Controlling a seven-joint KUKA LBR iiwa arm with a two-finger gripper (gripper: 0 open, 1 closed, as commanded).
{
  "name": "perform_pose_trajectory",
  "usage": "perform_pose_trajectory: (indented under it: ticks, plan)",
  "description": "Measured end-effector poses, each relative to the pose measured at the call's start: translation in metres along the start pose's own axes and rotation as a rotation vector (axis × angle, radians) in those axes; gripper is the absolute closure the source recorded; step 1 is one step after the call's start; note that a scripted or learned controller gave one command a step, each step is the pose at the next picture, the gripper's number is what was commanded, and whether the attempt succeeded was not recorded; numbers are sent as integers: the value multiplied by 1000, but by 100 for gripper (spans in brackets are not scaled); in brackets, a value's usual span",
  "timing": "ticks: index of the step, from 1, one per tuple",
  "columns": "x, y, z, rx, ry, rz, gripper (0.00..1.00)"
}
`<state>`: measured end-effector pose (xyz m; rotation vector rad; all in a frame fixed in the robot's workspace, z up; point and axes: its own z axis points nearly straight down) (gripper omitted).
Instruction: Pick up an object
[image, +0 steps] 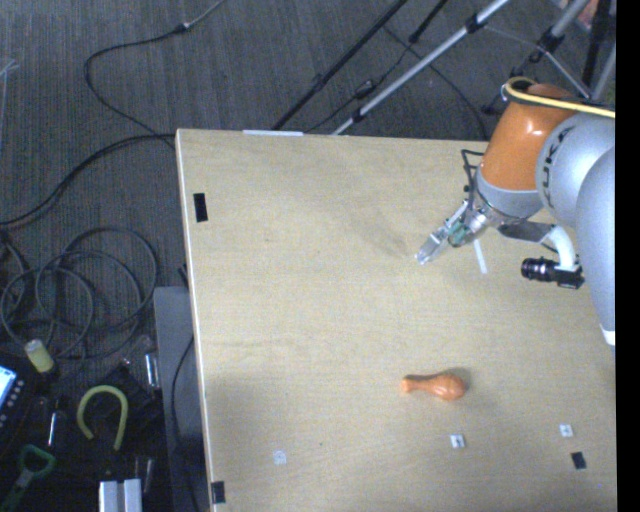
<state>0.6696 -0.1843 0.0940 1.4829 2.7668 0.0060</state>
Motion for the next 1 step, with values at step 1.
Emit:
perform_pose_trajectory:
  ticks: [1]
  plan:
    - [33, 22, -83, 4, 0, 154, 100]
